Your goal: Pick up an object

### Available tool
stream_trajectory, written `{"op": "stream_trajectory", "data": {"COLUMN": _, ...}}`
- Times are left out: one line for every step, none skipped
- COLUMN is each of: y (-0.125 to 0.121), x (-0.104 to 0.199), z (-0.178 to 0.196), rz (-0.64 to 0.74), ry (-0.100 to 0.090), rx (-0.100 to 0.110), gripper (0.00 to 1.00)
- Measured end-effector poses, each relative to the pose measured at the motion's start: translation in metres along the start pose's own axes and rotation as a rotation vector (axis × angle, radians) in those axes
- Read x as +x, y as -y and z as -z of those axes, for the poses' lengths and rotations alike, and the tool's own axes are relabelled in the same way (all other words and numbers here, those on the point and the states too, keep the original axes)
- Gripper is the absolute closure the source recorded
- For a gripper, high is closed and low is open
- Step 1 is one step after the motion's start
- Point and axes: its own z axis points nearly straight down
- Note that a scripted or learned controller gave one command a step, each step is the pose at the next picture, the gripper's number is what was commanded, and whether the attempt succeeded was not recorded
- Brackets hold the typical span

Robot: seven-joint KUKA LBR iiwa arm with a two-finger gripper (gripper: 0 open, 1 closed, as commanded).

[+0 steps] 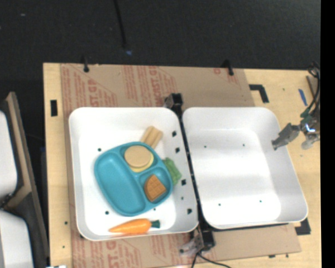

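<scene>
Two shallow white bins sit side by side on a pale wooden bench, on a sheet of brown cardboard [128, 82] printed with red lettering. Black clips [174, 100] pin the bins where they meet at the far edge, and a few more hold the board's corners.

Everything to be picked lies in the left bin [81, 127]. A blue plastic tray [114, 186] with rounded corners and moulded compartments takes up the middle of it, set at a slant. A round tan disc [139, 157], flat like a biscuit, rests in the tray's far compartment, and a small brown waffle-textured piece [154, 188] lies in the compartment nearest the divider. A pale wooden-looking block [152, 135] pokes out just past the tray's far edge, touching it. A green piece [173, 171] is wedged between the tray and the bin's right wall. An orange toy carrot [133, 226] with a green tip lies on its side near the front wall, just beside the tray.

The right bin [240, 177] shows bare smooth plastic with small dark dots on its floor.

The gripper [296, 133] hangs at the far right rim of the right bin, well apart from all the objects, with the divider between them. Its two grey fingers look spread apart, and nothing sits between them.
</scene>
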Motion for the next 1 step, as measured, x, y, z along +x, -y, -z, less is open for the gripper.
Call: {"op": "stream_trajectory", "data": {"y": -0.0908, "x": 0.0381, "z": 0.1118, "rz": 0.005, "ry": 0.001, "rx": -0.007, "gripper": 0.00}}
